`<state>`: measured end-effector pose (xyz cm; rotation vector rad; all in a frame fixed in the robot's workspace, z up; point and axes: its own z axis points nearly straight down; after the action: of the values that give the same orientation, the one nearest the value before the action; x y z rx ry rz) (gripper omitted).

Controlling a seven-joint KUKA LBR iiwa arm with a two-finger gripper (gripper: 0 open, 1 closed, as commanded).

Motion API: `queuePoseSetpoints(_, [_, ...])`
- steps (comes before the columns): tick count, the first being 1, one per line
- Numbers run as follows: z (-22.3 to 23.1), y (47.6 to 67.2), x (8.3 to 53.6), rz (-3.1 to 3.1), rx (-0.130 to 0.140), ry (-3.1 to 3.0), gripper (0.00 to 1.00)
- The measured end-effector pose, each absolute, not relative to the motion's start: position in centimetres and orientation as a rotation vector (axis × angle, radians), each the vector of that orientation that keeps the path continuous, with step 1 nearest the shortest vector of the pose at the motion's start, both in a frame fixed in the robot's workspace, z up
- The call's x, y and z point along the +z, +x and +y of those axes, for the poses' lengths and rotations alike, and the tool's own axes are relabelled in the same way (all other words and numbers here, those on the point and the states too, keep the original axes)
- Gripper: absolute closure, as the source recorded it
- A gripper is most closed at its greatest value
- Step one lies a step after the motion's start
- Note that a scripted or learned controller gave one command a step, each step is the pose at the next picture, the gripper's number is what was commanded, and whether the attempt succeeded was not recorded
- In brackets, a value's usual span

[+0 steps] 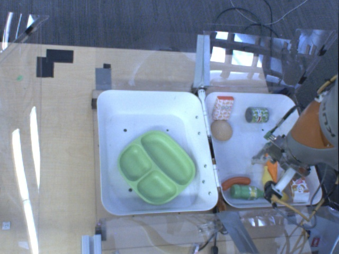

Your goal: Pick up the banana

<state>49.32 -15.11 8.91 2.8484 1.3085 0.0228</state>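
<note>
The banana [268, 187] is a yellow piece with a dark tip, lying near the front right of the right bin [241, 147]. It is partly covered by the arm's tool. My gripper [277, 169] hangs low over that corner, directly above and touching or nearly touching the banana's upper end. The grey wrist with its orange band [312, 128] reaches in from the right over the bin's edge. An orange carrot-like piece [271, 170] sits right under the gripper beside the banana.
A red sausage [235, 182] and a green bottle [244, 192] lie just left of the banana. A small box [300, 190] lies to its right. A carton [223, 108], a can [257, 115] and a tan ball [221, 130] are farther back. The left bin [111, 142] holds a green divided plate [156, 166].
</note>
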Motion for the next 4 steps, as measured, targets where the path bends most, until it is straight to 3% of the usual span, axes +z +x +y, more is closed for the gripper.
queuePoseSetpoints(1, [-16.0,49.2,9.0,0.916,0.014,3.019,0.0])
queuePoseSetpoints(2, [-12.7,48.8,11.9,0.329,-0.002,3.126,0.0])
queuePoseSetpoints(3, [-15.6,48.9,24.0,0.721,0.003,3.056,0.0])
queuePoseSetpoints(4, [-19.9,48.8,27.0,0.799,0.001,3.036,0.0])
